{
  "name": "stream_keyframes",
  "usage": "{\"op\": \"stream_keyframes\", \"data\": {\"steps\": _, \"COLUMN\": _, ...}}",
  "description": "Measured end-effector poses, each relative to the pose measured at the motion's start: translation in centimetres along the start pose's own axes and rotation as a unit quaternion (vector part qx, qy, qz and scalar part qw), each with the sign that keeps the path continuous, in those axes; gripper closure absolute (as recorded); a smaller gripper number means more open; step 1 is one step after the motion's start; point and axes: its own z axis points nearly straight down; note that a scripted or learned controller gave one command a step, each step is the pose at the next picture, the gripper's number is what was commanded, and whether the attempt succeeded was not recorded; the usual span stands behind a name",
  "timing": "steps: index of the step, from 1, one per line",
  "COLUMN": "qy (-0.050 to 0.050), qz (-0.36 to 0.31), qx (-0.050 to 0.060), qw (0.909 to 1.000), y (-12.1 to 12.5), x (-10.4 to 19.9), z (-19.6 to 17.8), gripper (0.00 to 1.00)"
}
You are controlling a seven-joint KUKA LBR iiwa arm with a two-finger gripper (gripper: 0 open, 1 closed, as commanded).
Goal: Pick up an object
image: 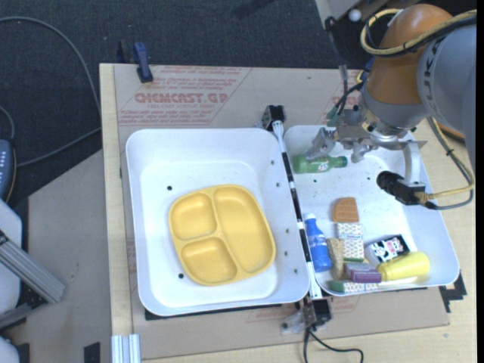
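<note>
The pick looks to be in its early stage, with nothing lifted so far. The gripper (pixel 342 144) hangs low over the far end of the right bin (pixel 435 229), and its two metal fingers stand spread apart with no object between them, so the tool is released and empty. Just beneath and to the left of it lies a green bottle (pixel 318 162), on its side along the bin floor, close to the wall shared with the left bin (pixel 144 203); judging by the gripper's position, this is the likely target. What remains is the whole grasp: descending, closing on the bottle and raising it. The bottle appears slim and rounded, with a paler label near one end, and could roll away from a poor pinch. The rest of the right bin's clutter, including a blue bottle (pixel 318 246) and a yellow cup (pixel 407 267), sits at the near end, well apart. A yellow divided plate (pixel 221 234) rests in the left bin.
</note>
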Motion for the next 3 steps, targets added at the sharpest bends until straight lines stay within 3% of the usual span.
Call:
{"op": "stream_keyframes", "data": {"steps": 1, "qy": 0.000, "qz": 0.000, "qx": -0.004, "qw": 1.0000, "y": -4.6, "x": -3.0, "z": 9.6, "gripper": 0.00}}
{"op": "stream_keyframes", "data": {"steps": 2, "qy": -0.001, "qz": -0.001, "qx": -0.007, "qw": 1.0000, "y": -5.9, "x": -3.1, "z": 9.5, "gripper": 0.00}}
{"op": "stream_keyframes", "data": {"steps": 3, "qy": -0.003, "qz": 0.000, "qx": -0.008, "qw": 1.0000, "y": -5.9, "x": -3.4, "z": 8.4, "gripper": 1.00}}
